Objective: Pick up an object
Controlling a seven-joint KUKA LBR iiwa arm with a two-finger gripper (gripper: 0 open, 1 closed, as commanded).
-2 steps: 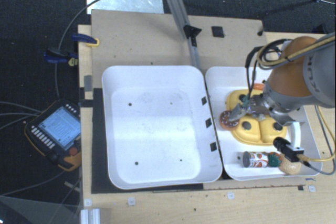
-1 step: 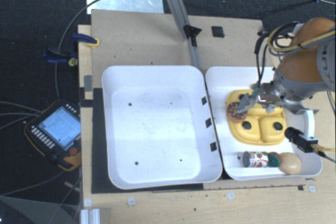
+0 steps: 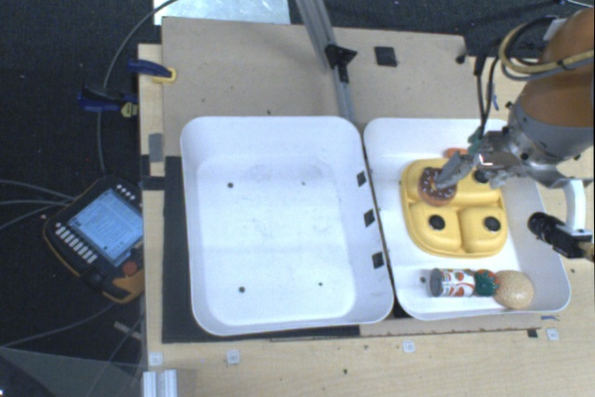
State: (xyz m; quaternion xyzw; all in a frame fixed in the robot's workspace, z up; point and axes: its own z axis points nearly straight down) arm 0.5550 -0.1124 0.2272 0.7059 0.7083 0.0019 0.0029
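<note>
In the right bin lies a yellow moulded tray with round hollows; a brown ring-shaped object rests in its upper-left hollow. My gripper reaches in from the right and hangs over the tray's top, its tip right beside that brown ring. Near the bin's front edge lie a small red-and-white can with a green end and a tan rounded object.
The left bin stands beside the right one, the two rims meeting at mid-bench. A slanted metal pole crosses behind the bins. A teach pendant and cables lie on the floor to the left.
</note>
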